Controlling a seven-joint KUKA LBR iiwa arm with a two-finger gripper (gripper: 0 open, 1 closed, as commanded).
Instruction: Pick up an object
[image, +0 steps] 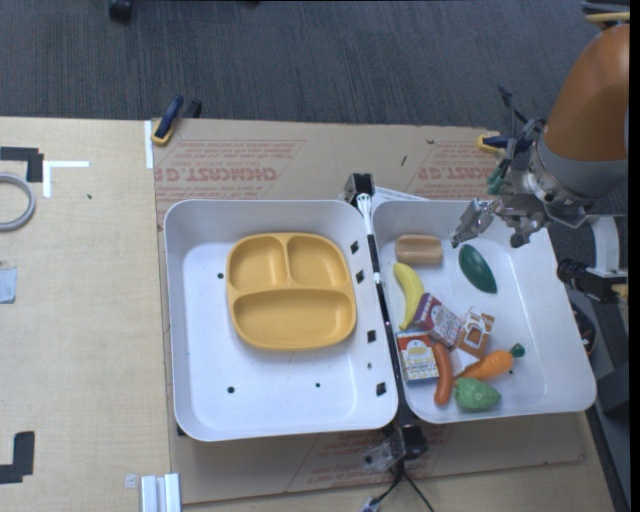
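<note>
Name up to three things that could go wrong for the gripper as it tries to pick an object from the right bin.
1. The gripper hangs near the dark green vegetable, whose smooth, tapered shape may slip out.
2. The packets, sausage and carrot lie tightly clustered, so a grasp may catch two.
3. The bread roll sits near the bin wall, limiting finger room.

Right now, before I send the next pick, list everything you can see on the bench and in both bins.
left bin: 1, white, left half
divided plate: 1, yellow, in left bin
right bin: 1, white, right half
bread roll: 1, tan, right bin, back
banana: 1, yellow, by divider
green pod: 1, dark green, under the claw
packets: 3, red, brown and white, centre
carrot: 1, orange, front
sausage: 1, red-orange, front
green vegetable: 1, front edge
claw: 1, grey, open, above right bin
</note>
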